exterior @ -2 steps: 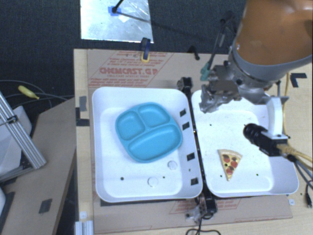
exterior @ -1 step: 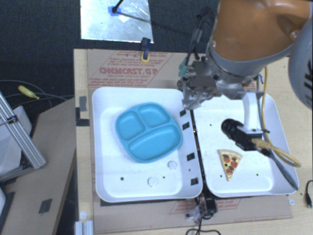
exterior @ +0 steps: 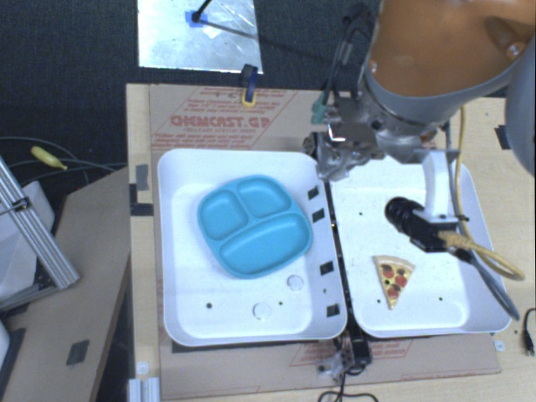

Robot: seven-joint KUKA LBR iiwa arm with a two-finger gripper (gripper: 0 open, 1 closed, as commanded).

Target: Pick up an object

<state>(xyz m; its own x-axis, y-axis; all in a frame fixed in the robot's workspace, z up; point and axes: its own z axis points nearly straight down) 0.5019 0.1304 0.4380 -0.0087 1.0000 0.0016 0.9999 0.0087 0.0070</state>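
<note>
Dark carpet surrounds the counter point(exterior: 100, 249), a light wooden surface with a brown printed cardboard sheet point(exterior: 218, 115) under two shallow white bins set side by side.

Left bin point(exterior: 180, 308): holds one blue divided plate point(exterior: 254, 224), three compartments, lying flat near the bin's centre. Two small round marks or discs show on the bin floor near its front edge; too small to identify.

Right bin point(exterior: 435, 308): holds a toy pizza slice point(exterior: 393, 279), lying flat on the bin floor toward the front, nothing touching it. Long axis runs roughly front to back in the view, crust edge toward the far side, tip pointing toward the near rim and slightly left. Red topping spots on a yellow face.

Arm point(exterior: 444, 32) enters from the right, its orange band large in the upper right corner. Hand point(exterior: 333, 164) sits low over the divider at the far end of the bins, well apart from the pizza slice. Finger spacing cannot be made out; nothing visible in its grip. A black cylindrical part point(exterior: 412, 221) on a white bracket hangs over the right bin, with a yellow cable point(exterior: 486, 258) trailing toward the right rim.
</note>
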